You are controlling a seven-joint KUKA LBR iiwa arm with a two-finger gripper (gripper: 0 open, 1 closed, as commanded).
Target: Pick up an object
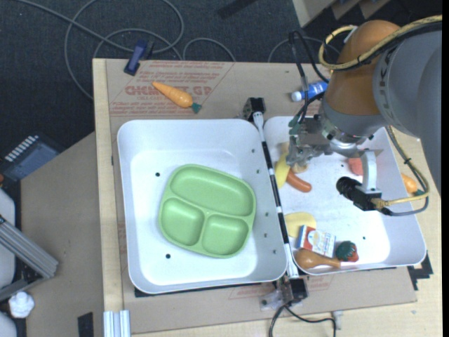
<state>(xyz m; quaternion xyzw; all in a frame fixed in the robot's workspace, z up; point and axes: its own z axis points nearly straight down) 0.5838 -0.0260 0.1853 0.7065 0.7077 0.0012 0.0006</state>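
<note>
Hanging low in the right bin (400, 248), right of frame centre, the gripper (300, 153) sits just above a sausage (299, 182) and banana (282, 175); its grip state I cannot tell. Both look light, smooth toy plastic, likely slippery: pinch the sausage across its middle.

place: robotics lab | evidence: KUKA arm (365, 83) over two white bins (133, 188) on bench; loose cables (105, 20) on dark carpet far left of gripper (300, 156)
</note>
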